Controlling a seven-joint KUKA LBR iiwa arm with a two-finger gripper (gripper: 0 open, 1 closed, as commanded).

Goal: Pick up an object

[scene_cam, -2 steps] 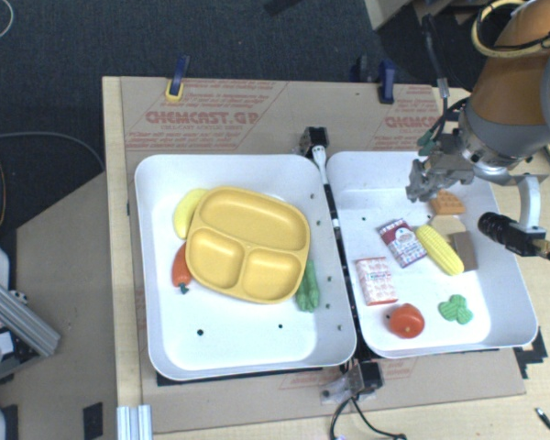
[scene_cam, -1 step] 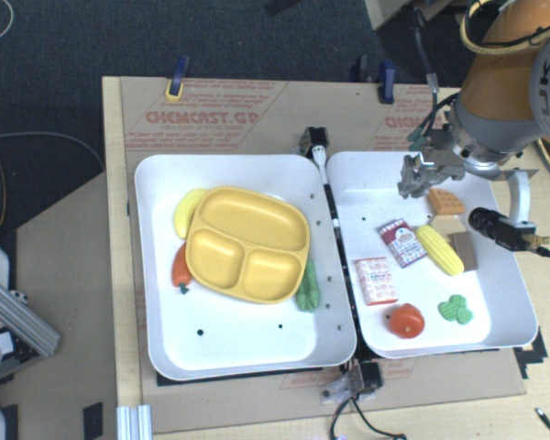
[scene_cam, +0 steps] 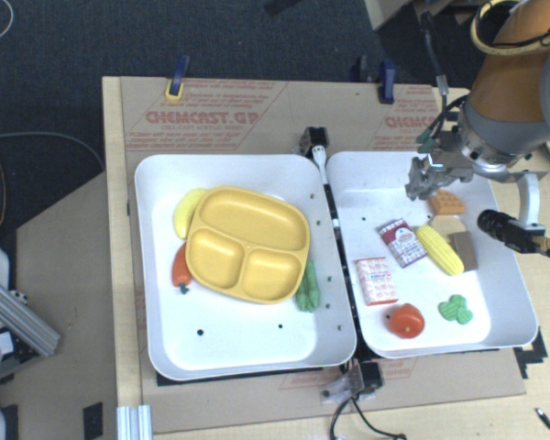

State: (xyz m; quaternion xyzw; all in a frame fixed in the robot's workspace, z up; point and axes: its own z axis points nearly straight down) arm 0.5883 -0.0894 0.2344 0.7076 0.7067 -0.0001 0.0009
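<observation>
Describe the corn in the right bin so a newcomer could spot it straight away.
Go to the right bin, the one under the arm. Near its middle lies the corn, a yellow cob slanting between a red-and-white packet and a brown block. It is the only yellow thing in that bin.

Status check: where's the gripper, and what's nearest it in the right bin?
Gripper low over right bin, upper part. Orange block just beside it; toy corn and small red pack nearby. Nothing seen held.
</observation>
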